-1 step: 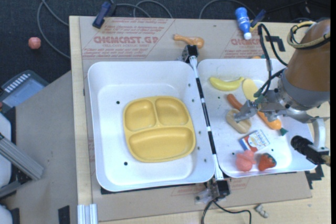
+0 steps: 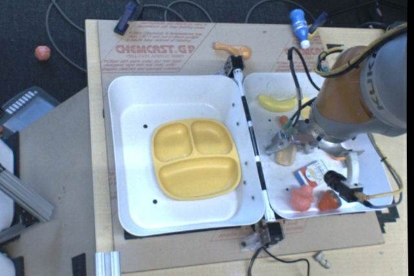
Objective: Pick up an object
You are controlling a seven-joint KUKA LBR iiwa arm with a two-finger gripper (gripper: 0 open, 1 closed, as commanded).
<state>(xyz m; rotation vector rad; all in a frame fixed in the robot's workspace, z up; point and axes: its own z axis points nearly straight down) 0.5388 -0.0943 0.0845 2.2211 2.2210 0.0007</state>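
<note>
In the camera view my gripper (image 2: 284,141) hangs low over the right bin (image 2: 375,171), near its left side, under the orange wrist band. A tan, rounded object (image 2: 285,155) lies right beneath the fingertips. A yellow banana (image 2: 277,102) rests toward the bin's back left. Close to the front edge lie a pink-red lump (image 2: 299,199) and a red strawberry-like piece (image 2: 328,201), with a small white, blue and red packet (image 2: 309,173) just behind them. A small orange bit (image 2: 284,119) sits between banana and gripper.
The left bin (image 2: 129,139) holds a yellow three-compartment plate (image 2: 194,158). A black clamp bar (image 2: 249,132) runs along the seam between the bins. On the bench behind lie an orange tool (image 2: 233,48), a blue-capped bottle (image 2: 299,26) and a blue clip (image 2: 126,17).
</note>
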